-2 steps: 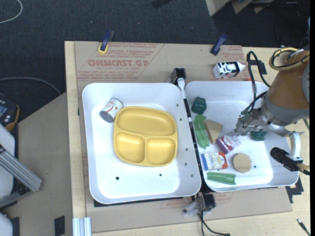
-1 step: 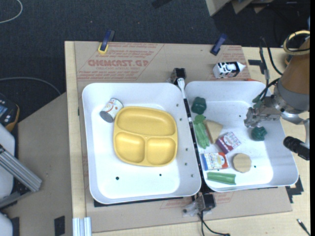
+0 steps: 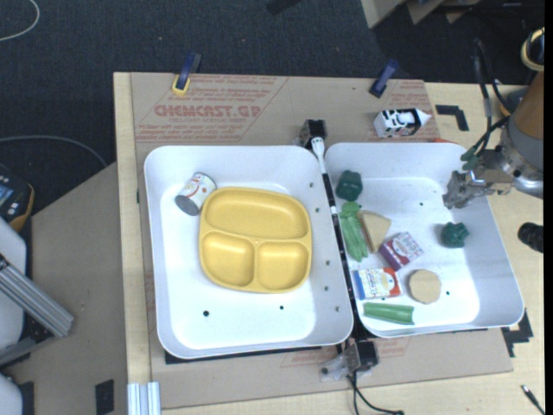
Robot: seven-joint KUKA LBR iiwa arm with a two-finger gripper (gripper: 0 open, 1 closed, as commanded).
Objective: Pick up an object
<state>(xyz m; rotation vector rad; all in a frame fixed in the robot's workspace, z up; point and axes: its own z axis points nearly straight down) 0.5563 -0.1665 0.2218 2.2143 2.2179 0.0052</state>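
Camera view: tool (image 3: 456,193) above green block (image 3: 454,233).

Blue clamps (image 3: 185,69) & (image 3: 384,78) pinning cardboard sheet (image 3: 225,111) at far edge. Black-white toy (image 3: 401,122) on sheet, behind right bin. Cables (image 3: 26,15) on dark floor, upper left.

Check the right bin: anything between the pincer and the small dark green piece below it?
Camera view: nothing. Bare white bin floor separates the pincer from the small dark green piece.
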